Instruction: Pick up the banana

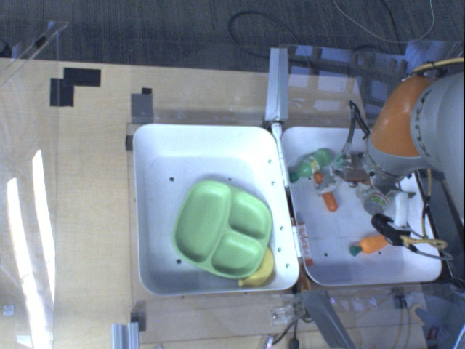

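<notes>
Your yellow plastic banana [260,272] lies untouched in the left white bin [156,195], tucked under the edge of the green divided plate [224,227]. Your two-finger gripper [347,174] hovers over the right white bin [320,264]; grasp state unclear, pick not begun

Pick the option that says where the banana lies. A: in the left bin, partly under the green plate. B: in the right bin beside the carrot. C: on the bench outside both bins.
A: the banana pokes out beneath the green plate in the left bin.
</notes>
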Robot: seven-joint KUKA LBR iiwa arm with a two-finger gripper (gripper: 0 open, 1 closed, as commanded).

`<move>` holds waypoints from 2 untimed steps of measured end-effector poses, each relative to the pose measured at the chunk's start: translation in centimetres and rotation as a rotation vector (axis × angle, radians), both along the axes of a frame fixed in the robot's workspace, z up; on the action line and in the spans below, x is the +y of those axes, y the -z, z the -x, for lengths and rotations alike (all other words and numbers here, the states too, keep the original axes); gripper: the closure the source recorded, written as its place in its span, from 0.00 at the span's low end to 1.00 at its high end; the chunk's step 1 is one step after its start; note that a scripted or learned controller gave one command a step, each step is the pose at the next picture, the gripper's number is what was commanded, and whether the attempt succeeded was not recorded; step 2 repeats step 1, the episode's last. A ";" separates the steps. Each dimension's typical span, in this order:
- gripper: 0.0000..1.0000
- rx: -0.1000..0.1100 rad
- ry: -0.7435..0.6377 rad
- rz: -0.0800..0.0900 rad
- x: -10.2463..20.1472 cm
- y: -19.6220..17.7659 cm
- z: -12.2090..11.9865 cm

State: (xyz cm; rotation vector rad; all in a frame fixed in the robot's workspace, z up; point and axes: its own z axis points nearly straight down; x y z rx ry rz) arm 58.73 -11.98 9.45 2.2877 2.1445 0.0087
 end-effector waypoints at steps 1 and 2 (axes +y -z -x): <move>0.00 0.004 0.064 -0.001 1.6 -2.6 1.6; 0.00 0.004 0.064 -0.001 1.6 -2.6 1.6</move>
